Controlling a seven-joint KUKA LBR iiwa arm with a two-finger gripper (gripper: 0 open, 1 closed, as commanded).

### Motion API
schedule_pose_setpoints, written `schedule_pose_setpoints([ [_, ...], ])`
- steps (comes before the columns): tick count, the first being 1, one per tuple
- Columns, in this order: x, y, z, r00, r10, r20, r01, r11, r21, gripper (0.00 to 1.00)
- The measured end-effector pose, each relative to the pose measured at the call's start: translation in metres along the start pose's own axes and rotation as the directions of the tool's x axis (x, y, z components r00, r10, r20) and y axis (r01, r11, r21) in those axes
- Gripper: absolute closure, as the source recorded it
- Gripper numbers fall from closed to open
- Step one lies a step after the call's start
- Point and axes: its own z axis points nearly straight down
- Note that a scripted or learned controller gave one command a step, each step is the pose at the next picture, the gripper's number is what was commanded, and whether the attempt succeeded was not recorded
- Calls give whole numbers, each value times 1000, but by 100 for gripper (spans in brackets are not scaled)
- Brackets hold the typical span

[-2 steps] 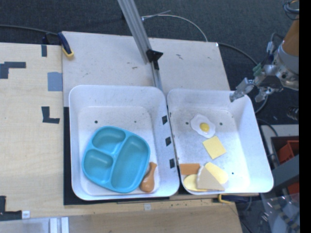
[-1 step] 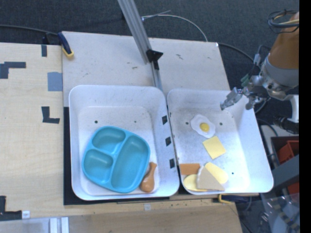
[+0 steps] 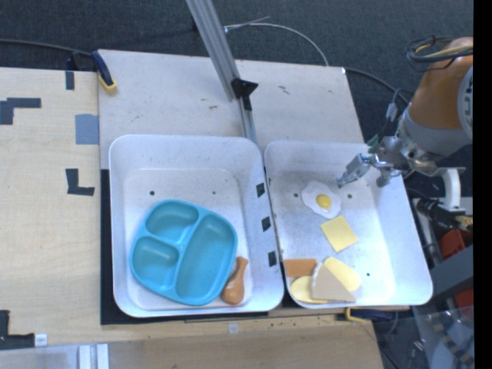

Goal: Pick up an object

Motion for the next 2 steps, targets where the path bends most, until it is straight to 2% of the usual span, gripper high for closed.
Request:
schedule_pose_setpoints([
  [1, 4, -16, 58, 1000, 0, -1, 0, 1000, 3, 0],
  [2, -33, -9, 108, 1000, 2, 0, -2, 1000, -4, 0],
])
